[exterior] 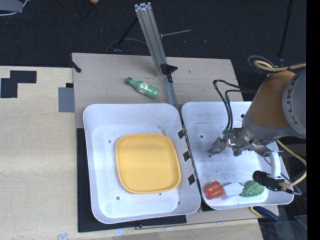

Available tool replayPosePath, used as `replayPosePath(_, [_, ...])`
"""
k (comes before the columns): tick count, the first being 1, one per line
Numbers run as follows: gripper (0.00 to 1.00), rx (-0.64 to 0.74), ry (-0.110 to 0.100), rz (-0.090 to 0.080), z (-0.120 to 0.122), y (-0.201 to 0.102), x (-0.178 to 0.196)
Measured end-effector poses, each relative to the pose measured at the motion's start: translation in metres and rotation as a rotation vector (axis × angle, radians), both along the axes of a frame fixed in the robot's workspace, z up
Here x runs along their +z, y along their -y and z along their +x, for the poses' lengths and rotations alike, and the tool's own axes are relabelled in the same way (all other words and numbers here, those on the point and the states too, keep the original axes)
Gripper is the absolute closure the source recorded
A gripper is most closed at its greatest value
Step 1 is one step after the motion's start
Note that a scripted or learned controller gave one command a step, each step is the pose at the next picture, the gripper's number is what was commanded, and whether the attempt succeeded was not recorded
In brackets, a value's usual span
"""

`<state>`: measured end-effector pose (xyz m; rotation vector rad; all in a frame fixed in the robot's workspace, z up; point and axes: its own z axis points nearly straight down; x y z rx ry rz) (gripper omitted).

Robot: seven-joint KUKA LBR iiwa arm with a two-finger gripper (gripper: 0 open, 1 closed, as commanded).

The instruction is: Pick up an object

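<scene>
The grey robot arm with the orange band is reaching in from the right, and its small metal two-finger gripper [218,149] is hovering over the bare middle of the shallow white plastic bin on the right [200,119]. The claw looks spread and released, with nothing between its fingers, though it is small in the picture.

The things to pick are lying well apart from it, along the near edge of that bin: a small red rounded object with a glossy skin [213,189], a flat white piece [232,189] just beside it, and a bumpy green lump that looks like a toy vegetable [252,188].

In my judgement, the main risk is that the claw is closing on bare floor, because nothing is lying under it. The red object is smooth and round, so it may be slipping out of a pinch. The three things are lying close together near the wall, so the fingers may be hitting the wall or pushing one thing against another.

In the left white bin [95,119] a smooth yellow square plastic plate with rounded corners [148,162] is lying flat, hard to pinch. A small green plastic bottle [142,88] is lying on its side on the wooden bench [210,74] behind the bins.
</scene>
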<state>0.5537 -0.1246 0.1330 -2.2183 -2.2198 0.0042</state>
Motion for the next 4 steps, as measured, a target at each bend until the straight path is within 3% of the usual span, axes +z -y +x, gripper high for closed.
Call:
replayPosePath(1, [0.00, 0.000, 0.005, -0.001, 0.001, 0.000, -0.041])
replayPosePath(2, [1.00, -0.002, 0.008, -0.001, 0.001, 0.001, -0.030])
replayPosePath(4, [1.00, -0.003, 0.008, -0.001, -0.005, 0.015, 0.060])
